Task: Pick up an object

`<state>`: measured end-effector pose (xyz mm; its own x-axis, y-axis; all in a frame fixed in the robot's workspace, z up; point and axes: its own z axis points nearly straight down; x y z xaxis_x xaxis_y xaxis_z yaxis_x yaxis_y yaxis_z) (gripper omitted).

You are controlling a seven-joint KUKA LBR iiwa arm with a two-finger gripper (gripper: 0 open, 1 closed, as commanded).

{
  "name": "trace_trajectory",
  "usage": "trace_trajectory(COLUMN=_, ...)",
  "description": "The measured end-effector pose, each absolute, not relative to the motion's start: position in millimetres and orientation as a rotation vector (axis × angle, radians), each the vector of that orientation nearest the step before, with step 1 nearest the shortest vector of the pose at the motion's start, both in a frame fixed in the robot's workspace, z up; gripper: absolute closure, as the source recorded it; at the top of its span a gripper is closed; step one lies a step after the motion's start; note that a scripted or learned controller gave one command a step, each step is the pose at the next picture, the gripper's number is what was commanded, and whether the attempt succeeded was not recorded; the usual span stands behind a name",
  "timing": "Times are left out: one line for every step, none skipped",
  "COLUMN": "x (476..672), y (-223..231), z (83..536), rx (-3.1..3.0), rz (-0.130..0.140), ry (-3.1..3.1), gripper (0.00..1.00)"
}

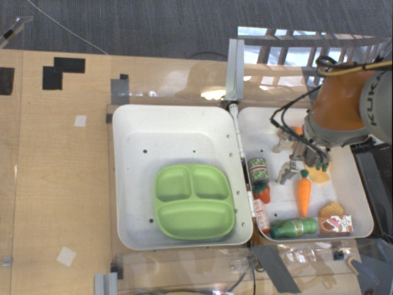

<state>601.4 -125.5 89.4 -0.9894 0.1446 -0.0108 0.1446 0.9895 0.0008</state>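
the carrot point(304, 195) lies in the right bin point(363, 195), tip toward the green bottle point(295, 228) — the likeliest pick. the gripper point(293, 168) hangs just above its leafy end, fingers spread and holding nothing, apparently lined up to descend.

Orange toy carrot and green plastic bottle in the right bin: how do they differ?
The orange toy carrot is tapered and points roughly up-down in the view; the green plastic bottle is rounded and lies crosswise along the near wall. The carrot sits just under the claw; the bottle lies farther from it. Both rest in the right white bin.
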Motion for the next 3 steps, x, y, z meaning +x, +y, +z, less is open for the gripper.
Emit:
trace_trajectory(x=571.5, y=-159.7, z=90.0, rx=0.074, rz=-0.003, ry=3.126, gripper=0.0)
trace_trajectory(x=577.1, y=-158.6, z=105.8, rx=0.067, rz=-0.007, ry=3.108, gripper=1.0)
trace_trajectory(x=531.1, y=-121.9, z=241.2, rx=-0.099, rz=-0.008, ry=3.114, gripper=1.0)
